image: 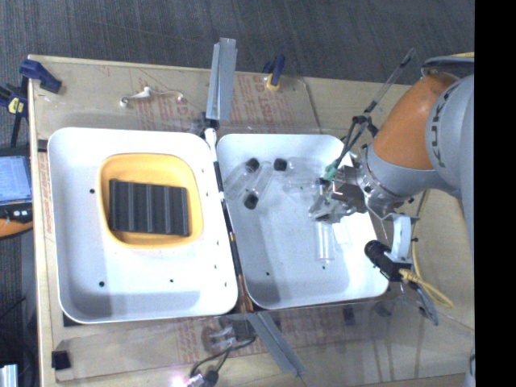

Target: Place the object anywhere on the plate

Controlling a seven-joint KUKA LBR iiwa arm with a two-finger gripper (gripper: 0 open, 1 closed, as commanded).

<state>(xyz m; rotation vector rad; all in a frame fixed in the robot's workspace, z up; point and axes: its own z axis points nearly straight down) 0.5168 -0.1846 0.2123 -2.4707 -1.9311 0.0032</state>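
A plywood bench [121, 83] on dark grey carpet [242, 10] is seen. Clear plastic vials with black caps [251, 185] are scattered in the right white bin [282, 293]; the yellow plate [149, 168] sits in the left bin [81, 289]. The gripper [326, 208] hangs over the right bin.

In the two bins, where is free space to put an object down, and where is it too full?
Left bin: bare floor along the near wall, in front of the yellow plate, plus narrow strips at its sides. The dark ridged insert covers the plate's middle. Right bin: its near left part is bare. Crowded: the far half, with clear black-capped tubes, and around the tool.
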